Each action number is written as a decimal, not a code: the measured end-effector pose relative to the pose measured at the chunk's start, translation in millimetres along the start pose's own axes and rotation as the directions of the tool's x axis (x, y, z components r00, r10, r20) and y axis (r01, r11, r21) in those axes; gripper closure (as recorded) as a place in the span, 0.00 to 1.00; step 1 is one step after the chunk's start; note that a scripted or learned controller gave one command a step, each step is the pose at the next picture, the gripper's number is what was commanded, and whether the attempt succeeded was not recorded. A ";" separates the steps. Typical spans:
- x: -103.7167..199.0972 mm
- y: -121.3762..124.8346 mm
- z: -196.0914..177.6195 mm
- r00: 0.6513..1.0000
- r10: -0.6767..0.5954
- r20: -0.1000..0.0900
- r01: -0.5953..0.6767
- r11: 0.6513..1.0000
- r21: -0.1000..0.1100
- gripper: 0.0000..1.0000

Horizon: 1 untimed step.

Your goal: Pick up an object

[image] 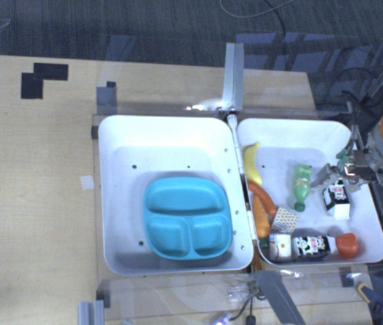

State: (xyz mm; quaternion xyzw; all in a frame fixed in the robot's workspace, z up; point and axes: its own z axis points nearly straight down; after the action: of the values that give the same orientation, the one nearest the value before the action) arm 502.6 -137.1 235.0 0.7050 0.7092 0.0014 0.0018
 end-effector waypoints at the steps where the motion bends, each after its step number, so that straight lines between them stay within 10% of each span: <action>1: -48.7 52.1 121.8 0.986 0.164 0.008 -0.164 0.986 -0.038 0.00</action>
State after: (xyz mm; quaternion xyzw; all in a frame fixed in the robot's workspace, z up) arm 555.5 -185.6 113.4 0.7607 0.6487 0.0110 0.0189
